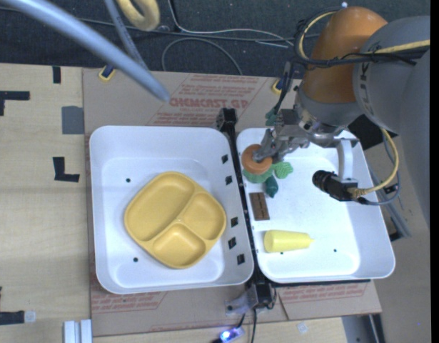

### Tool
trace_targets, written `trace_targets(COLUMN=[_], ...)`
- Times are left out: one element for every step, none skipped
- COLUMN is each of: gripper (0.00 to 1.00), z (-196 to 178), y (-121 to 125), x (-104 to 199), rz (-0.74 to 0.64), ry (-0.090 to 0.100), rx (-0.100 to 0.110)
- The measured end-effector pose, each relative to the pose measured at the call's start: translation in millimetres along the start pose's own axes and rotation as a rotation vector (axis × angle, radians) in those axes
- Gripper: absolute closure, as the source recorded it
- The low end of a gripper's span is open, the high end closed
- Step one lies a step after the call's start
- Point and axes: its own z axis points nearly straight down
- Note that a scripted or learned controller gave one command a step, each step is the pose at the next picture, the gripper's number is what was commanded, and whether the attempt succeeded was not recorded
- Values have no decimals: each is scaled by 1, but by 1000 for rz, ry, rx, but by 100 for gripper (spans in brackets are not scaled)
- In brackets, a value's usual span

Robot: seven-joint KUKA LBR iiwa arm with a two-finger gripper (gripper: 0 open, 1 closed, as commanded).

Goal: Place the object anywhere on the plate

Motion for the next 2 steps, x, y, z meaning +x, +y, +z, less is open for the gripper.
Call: trace_targets(gripper=[100, 100], z=[11, 18], y=[-4, 4], x=[62, 120], rz=[0, 0], ry=[-1, -1], rx=[2, 2])
